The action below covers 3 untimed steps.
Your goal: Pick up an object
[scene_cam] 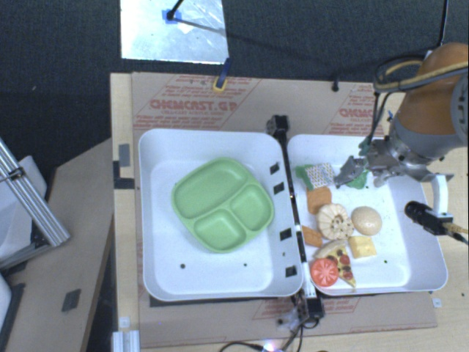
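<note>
The bench is topped with a printed cardboard sheet [198, 97], and dark carpet lies beyond it, where a shiny foil sheet [172, 20] rests. Two white bins sit on the cardboard side by side. The left bin [157, 196] holds a green divided plate [222, 205]. The right bin [421, 259] holds a cluster of what look like toy foods, so the pickable objects are all on that side.

The arm [432, 101] reaches in over the right bin's far edge. Its gripper [350, 173] is low over a small green piece [357, 182], and I cannot tell whether the claw is released or clenched. Nothing is visibly held.

Largest of the foods is a round ridged piece [335, 221]. Beside it lies a pale bun [366, 220], then a pizza slice [341, 259], a red tomato [325, 271], an orange block [319, 199], a patterned packet [319, 174] and a yellow cheese cube [362, 247]. They probably weigh little and are stiff, smooth plastic.

The rounded ones are likely to slip or roll out of a pinch, so they need gripping across the middle. The cheese cube and orange block offer flat opposite faces and are the safer holds. The green piece looks thin and flat and may be hard to get under. The bin floor is smooth and white, and the pieces crowd together, several of them touching, so room to close around one is tight.
</note>
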### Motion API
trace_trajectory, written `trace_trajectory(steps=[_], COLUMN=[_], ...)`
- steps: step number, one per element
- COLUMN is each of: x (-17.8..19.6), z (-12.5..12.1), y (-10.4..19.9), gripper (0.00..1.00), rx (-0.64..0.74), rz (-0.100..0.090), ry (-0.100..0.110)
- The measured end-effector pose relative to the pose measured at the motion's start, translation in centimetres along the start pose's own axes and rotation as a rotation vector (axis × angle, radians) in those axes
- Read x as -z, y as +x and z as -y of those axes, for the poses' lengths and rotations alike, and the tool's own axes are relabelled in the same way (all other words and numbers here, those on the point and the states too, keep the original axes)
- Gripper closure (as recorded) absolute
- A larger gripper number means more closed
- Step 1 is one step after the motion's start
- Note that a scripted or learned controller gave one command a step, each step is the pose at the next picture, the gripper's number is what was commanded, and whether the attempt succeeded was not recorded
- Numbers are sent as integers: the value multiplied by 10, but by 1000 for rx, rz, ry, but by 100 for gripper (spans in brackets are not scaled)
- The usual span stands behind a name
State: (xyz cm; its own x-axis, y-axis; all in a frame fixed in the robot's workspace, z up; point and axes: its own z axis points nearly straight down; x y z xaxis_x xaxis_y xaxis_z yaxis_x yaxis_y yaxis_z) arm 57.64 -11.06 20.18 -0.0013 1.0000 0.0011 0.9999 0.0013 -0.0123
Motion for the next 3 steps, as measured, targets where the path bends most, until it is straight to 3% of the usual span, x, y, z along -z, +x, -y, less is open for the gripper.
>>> trace_trajectory(steps=[1, 3], x=[8, -116], z=[-3, -5], y=[0, 9], gripper=[0, 0], rx=[2, -1], rz=[1, 0], ry=[-13, -10])
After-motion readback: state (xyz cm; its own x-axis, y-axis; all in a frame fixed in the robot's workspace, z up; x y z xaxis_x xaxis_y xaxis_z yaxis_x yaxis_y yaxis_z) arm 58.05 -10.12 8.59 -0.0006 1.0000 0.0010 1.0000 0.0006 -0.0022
